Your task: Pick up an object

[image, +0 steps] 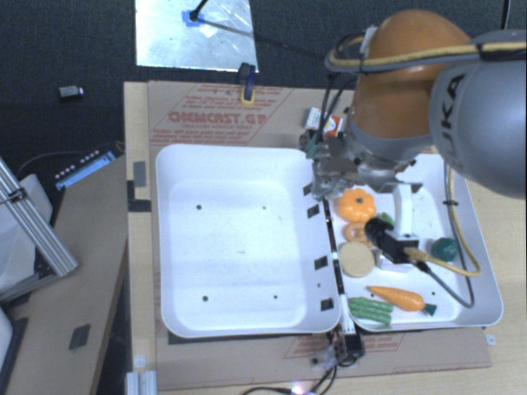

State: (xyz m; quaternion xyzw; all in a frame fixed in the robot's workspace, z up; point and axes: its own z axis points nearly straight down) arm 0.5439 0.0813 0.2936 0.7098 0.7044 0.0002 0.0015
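Two shallow white bins sit side by side on a printed cardboard sheet (216,115) on the tabletop (90,245), their inner walls touching along a seam marked by dark tabs. The left bin (165,220) offers a broad open white floor from wall to wall. In the right bin (487,296) all the toy food lies in the half nearest that seam. I count one of each: one small orange pumpkin (357,205) near the seam, one small tan piece (353,231) just below it and too hidden to name, one tan disc (356,259) just below that, one carrot (401,298) lying slantwise near the front wall, one green pod (369,310) just beside the carrot's thick end in the front corner, and one dark green round piece (445,248) well apart towards the right wall. The grey arm (412,81) covers the bin's back half. Its hand (324,179) hangs over the back corner by the seam, just above and left of the pumpkin; whether it is apart or together I cannot tell, and nothing is seen held in it. Free floor in the right bin runs along its right and front walls.
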